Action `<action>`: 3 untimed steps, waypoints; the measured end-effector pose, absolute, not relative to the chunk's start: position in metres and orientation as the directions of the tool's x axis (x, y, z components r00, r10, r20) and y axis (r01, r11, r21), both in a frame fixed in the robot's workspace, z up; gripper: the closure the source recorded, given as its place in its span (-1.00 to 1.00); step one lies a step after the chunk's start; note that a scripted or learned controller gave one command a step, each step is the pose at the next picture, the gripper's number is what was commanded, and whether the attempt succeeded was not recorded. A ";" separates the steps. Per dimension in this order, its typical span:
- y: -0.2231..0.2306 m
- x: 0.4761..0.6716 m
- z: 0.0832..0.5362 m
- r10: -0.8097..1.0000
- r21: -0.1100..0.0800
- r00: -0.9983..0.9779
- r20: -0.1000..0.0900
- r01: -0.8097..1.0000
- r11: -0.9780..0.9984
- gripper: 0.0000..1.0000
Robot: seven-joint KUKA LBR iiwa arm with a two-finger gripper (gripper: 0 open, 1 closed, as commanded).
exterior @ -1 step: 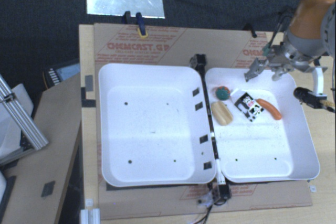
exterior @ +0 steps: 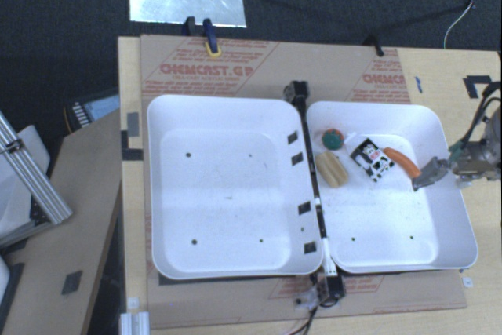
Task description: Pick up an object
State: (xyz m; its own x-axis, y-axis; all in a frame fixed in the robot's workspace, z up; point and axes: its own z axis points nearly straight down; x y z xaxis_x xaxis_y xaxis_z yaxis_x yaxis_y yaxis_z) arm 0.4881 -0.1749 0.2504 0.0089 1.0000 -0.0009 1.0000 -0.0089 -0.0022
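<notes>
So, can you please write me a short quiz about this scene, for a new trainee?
1. True or false: the green ball lies in the left bin.
2. Which thing lies nearest the pincer? A) tan oval piece B) orange carrot-like piece C) green ball
3. Fill in: the black-and-white block lies in the ___ bin.

Key: 1 false; 2 B; 3 right.

High slanted view over both bins (exterior: 235,110)

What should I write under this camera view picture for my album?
Robot gripper beside an orange carrot-shaped toy in the right white bin.
</notes>
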 end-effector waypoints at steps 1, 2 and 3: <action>-0.209 0.526 0.427 1.000 0.022 -0.004 -0.010 1.000 0.004 -1.00; -0.108 0.528 0.499 1.000 0.013 -0.015 0.000 1.000 0.015 -1.00; -0.005 0.542 0.509 1.000 0.004 -0.016 0.003 1.000 0.016 -1.00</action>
State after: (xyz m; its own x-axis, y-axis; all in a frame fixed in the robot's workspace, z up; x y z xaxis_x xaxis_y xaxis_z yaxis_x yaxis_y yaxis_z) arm 0.5415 -0.0047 0.5087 -0.0160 0.9999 0.0028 0.9999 0.0160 0.0045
